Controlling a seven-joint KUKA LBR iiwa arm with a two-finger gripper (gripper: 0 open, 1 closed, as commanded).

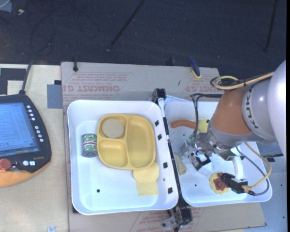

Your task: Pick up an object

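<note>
My gripper (197, 156) hangs low over the middle of the right bin (261, 195), below the arm's orange band. A toy hot dog (182, 124) lies at the bin's far side beside a small yellow piece (203, 125). A yellow and red toy (218, 182) lies toward the bin's near right. The gripper's body hides what is directly under it.
The left bin (82, 192) holds a yellow divided tray (141, 144), a green-labelled can (89, 145) and a pale yellow flat piece (146, 178). A teach pendant (14, 132) lies on the bench at far left. Cables (253, 170) loop over the right bin.
</note>
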